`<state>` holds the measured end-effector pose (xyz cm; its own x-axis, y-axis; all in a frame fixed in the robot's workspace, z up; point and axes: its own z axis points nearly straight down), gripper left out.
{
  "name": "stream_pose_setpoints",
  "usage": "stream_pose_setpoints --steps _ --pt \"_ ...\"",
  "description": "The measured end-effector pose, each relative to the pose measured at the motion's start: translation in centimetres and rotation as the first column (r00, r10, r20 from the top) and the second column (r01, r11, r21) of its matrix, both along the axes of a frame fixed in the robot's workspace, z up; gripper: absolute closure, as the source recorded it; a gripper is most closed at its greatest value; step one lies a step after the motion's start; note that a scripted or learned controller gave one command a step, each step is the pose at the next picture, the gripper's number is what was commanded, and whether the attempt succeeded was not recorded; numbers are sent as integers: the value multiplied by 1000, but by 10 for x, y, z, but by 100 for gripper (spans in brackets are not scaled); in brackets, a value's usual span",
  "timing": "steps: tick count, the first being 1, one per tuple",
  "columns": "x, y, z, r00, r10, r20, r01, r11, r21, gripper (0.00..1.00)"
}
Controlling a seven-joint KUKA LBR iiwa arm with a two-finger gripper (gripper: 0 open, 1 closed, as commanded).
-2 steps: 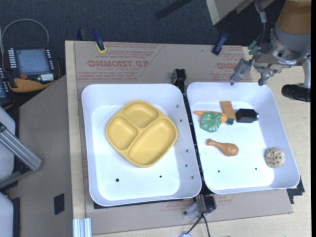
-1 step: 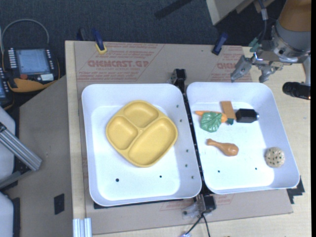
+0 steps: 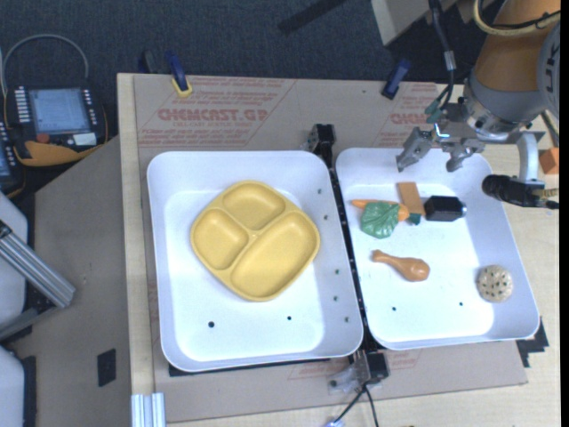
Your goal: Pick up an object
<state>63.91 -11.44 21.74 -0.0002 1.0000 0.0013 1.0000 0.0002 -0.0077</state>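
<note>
The end effector (image 3: 437, 153) hung over the back edge of the right bin (image 3: 444, 327) with its fingers spread wide and nothing between them. The stuff to grab all sat in that bin — a green leaf toy (image 3: 380, 218) touching an orange carrot (image 3: 378, 205), a tan block (image 3: 410, 198) and a black block (image 3: 443, 208) just beside them, a drumstick (image 3: 403, 264) nearer the front, and a cookie (image 3: 494, 283) off toward the right. The left bin (image 3: 178, 327) had a yellow divided plate (image 3: 255, 238) in it.
</note>
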Motion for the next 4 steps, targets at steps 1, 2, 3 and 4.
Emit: stream_pose_setpoints --steps 1,2,3,4 --pt "-7 -3 -62 1000 -1 -1 1 1000 0 0" --pt "-9 -12 -111 1000 -1 1 1 1000 -1 0" --pt "-7 -12 -97 1000 -1 9 1 1000 -2 100" --pt "-8 -10 -32 1000 1 16 -1 1000 -3 100"
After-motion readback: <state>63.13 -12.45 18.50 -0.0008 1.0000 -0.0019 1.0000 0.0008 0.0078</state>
